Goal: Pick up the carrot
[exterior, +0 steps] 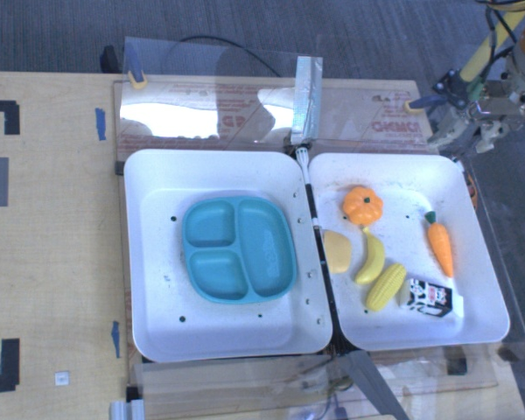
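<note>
While we look down at a slant on two shallow white bins set side by side, we find the carrot (440,243) lying in the right bin (486,322), close to that bin's right wall and well apart from the other toy foods. It is orange with a small green top; its long axis runs roughly up and down the picture, leaning slightly, with the green top at the upper end and the pointed tip at the lower end. Nothing touches it: a small black and white carton (431,297) lies just below its tip, while a small orange pumpkin (362,206), a pale yellow slice (337,251), a banana (371,260) and an ear of corn (384,287) sit toward the bin's left half. The left bin (149,322) holds a blue divided plate (240,248). We see the gripper (472,121) at the upper right, outside the right bin and beyond its far rim, amid cables and metal parts; whether it is open or closed we cannot tell. From there the carrot lies downward in the picture and slightly to the left, inside the bin. We judge that the coming move means travelling over the far rim, descending above the carrot's middle, and closing across its narrow width, not along its length.
</note>
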### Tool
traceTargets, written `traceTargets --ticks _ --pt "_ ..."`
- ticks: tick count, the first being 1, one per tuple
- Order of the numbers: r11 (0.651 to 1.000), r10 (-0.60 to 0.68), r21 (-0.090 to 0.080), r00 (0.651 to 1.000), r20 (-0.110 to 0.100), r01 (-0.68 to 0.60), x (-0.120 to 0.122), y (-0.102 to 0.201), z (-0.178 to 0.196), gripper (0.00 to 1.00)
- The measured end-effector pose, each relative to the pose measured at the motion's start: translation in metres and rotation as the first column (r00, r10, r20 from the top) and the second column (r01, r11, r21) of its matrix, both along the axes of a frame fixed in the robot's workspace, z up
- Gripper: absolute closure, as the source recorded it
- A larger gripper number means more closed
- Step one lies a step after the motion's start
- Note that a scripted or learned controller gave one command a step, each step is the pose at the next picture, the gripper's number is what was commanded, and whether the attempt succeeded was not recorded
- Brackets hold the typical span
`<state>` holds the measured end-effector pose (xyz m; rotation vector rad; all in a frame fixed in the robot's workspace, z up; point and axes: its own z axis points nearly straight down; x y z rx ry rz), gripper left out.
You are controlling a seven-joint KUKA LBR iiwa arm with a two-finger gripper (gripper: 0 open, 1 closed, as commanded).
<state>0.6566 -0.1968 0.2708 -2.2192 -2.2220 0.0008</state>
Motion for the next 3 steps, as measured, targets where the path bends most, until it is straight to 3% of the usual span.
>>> traceTargets --ticks 1,2,3 --pt "0.999 0.047 -0.001 0.999 -0.004 -0.047 -0.061 -0.029 -0.056 0.00" --pt "0.999 0.048 -0.010 0.998 0.035 -0.048 -0.033 -0.025 -0.130 0.00" --pt "0.999 0.047 -0.015 0.998 0.040 -0.047 -0.033 -0.026 -0.119 1.00"
